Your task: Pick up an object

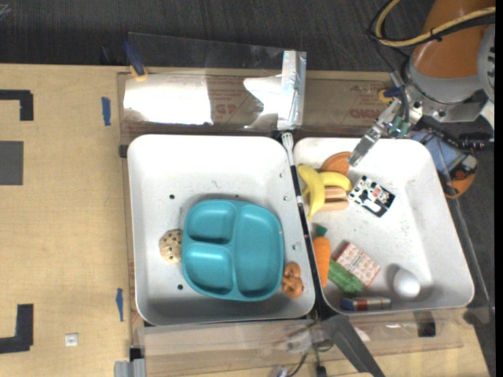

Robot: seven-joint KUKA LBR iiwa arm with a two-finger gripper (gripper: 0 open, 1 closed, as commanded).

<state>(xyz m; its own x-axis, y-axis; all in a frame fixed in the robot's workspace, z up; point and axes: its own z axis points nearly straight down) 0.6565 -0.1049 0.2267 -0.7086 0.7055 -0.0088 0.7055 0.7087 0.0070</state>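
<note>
1. We record two shallow bins of smooth white plastic with rounded corners, side by side on a pale wooden surface (63,234): the left bin (157,163) and the right bin (428,226).
2. In the left bin we list a teal tray (233,247), glossy, rounded, moulded into three compartments. A speckled, round biscuit-like piece (170,245) lies against its left edge; a small, knobbly orange item (292,280) touches its lower right corner.
3. In the right bin, along the dividing wall, we list a curved yellow banana (314,187), smooth and toy-like, lying over a tan bun-shaped piece (336,195). A flat orange disc (338,162) sits just behind them.
4. A small black-and-white patterned card or block (371,195) lies just right of the banana.
5. A tapered orange carrot (321,259) lies lengthwise beside the dividing wall.
6. Near the front we note a small printed box (358,261) in pink, a green block (343,278) touching it, a slim pen-like stick (365,303) at the front wall, and a smooth white egg-shaped object (406,283).
7. The pincer (363,149), slender and dark, slants down from the grey wrist over the right bin's rear edge, its tip near the orange disc. We see nothing between its fingers; we cannot tell how far open it stands.
8. Behind the bins we note a crinkled clear plastic sheet (212,93).
</note>
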